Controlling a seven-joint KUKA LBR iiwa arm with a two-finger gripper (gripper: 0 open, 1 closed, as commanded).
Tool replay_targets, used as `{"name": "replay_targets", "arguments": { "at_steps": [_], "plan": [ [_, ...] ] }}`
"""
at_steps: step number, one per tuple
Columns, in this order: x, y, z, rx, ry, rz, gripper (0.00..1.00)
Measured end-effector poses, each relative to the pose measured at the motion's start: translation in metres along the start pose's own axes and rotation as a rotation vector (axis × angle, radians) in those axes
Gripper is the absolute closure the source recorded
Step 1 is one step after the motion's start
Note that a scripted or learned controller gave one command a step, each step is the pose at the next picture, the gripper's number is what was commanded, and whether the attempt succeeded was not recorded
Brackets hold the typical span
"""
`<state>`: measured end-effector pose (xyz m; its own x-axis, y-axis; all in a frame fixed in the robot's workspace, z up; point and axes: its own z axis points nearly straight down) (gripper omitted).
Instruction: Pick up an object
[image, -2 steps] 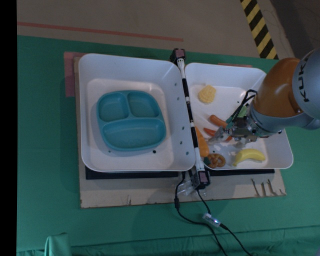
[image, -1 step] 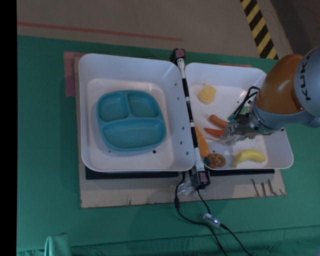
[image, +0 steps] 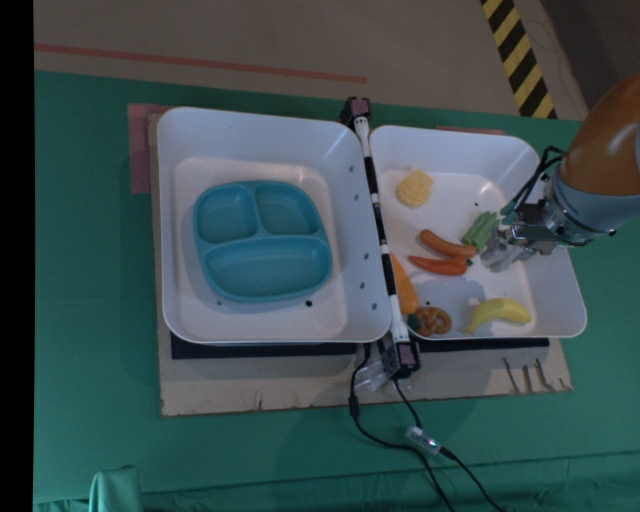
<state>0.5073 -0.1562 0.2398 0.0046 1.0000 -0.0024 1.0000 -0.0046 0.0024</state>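
My gripper (image: 498, 252) hangs low over the right bin (image: 560, 300), reaching in from the right. It sits just beside a green vegetable piece (image: 479, 230), near that piece's lower right end. Two orange-red sausage-like pieces (image: 445, 243) (image: 437, 265) lie just left of the gripper. A yellow banana (image: 498, 313) lies near the bin's front, below the gripper. A yellow corn piece (image: 414, 187) rests toward the back left. An orange carrot (image: 404, 285) lies along the left wall, with a brown pretzel (image: 433, 320) in front of it.
The left bin (image: 180, 140) holds a teal divided plate (image: 262, 240). A rod with dark end blocks (image: 375, 205) runs between the two bins. Cables (image: 420, 440) trail over the green cloth in front. Bare bin floor shows at the right bin's back right.
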Motion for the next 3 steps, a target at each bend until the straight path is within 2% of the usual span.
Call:
{"name": "replay_targets", "arguments": {
  "at_steps": [1,2,3],
  "plan": [
    [0.000,0.000,0.000,0.000,0.000,-0.001,0.00],
    [0.005,0.011,0.039,-0.010,0.000,-0.001,0.00],
    [0.005,0.011,0.029,-0.009,0.000,0.002,1.00]
  ]
}}
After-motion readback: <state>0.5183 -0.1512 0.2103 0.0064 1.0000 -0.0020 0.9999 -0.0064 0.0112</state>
